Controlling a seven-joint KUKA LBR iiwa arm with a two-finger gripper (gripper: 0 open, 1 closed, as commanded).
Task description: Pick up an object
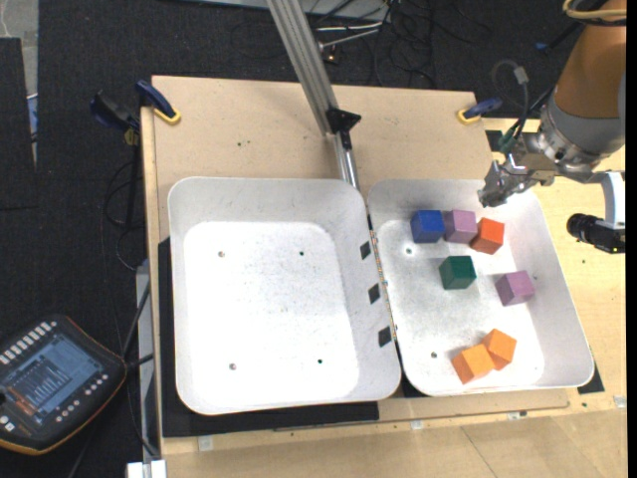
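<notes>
Down at the far left, off the bench, a grey and orange teach pendant (45, 381) lies with its screen lit in rows of small text, too fine for me to read, and I can make out no brand or label on it or anywhere else. Blue clamps with yellow tips (149, 101) grip the bench's far left corner. The left bin (189, 207) sits on the tan board, its white floor speckled and marked with a few dark dots. A slanted metal pole (304, 53) comes down from the top and ends just above the seam between the bins, where three small black clips run along the shared edge. The right bin (557, 366) holds all the blocks: a blue cube (427, 225) touching a pink-purple cube (460, 225), which touches a red-orange cube (488, 235); a dark green cube (458, 271) just below them; a purple cube (515, 287) to its right; and two orange cubes (485, 355) pressed together near the front edge. The gripper (495, 189) hangs over the bin's far right corner, just above the red-orange cube and apart from it, with nothing between its tips. Whether those tips are spread or closed I cannot tell from here. The arm's orange band (592, 63) rises at the right.
</notes>
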